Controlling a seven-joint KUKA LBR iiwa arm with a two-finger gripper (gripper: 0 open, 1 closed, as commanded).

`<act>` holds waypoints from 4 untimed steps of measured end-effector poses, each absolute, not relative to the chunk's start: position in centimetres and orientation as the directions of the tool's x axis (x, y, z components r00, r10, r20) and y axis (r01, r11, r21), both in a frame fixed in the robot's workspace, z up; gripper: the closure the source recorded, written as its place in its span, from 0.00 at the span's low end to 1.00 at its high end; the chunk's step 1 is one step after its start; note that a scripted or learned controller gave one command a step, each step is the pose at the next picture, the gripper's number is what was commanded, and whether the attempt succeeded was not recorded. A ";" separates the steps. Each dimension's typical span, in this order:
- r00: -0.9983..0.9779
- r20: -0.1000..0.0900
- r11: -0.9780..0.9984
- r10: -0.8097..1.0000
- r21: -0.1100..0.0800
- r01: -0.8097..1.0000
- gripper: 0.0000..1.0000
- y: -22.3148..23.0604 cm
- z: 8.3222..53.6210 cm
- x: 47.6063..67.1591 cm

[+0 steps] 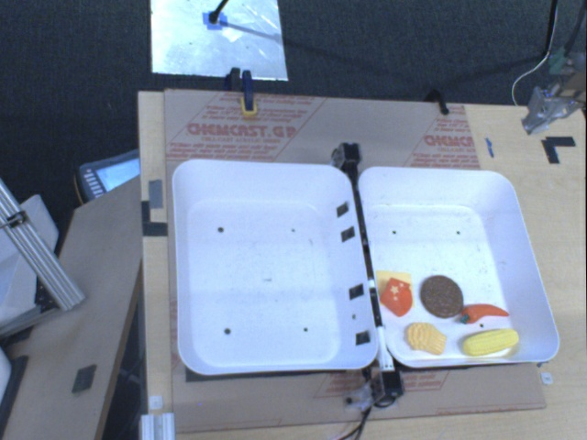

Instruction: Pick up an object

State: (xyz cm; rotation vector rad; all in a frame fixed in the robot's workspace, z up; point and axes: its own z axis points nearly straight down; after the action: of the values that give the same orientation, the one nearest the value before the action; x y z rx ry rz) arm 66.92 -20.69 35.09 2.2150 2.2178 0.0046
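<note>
Several toy foods lie along the near side of the right bin (500,195). A yellow and red wedge (395,291) sits by the divider, with a brown round biscuit (442,295) to its right. A red chili (483,313) lies beside the biscuit. In front of them are a ridged orange-yellow piece (426,337) and a yellow corn cob (490,342). My gripper (548,110) hangs at the far right, above the bench behind the right bin and well away from all the objects.
The left bin (183,246) adjoins the right bin along a clipped centre seam (362,264). Both stand on a cardboard sheet (303,122). A shiny plate (218,26) lies beyond the bench.
</note>
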 end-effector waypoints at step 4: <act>-0.003 0.000 0.003 1.000 -0.002 1.000 1.00 -20.6 39.9 66.9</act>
State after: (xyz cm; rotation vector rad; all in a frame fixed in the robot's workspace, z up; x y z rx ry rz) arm 66.86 -20.57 39.93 2.2194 2.2252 -0.0021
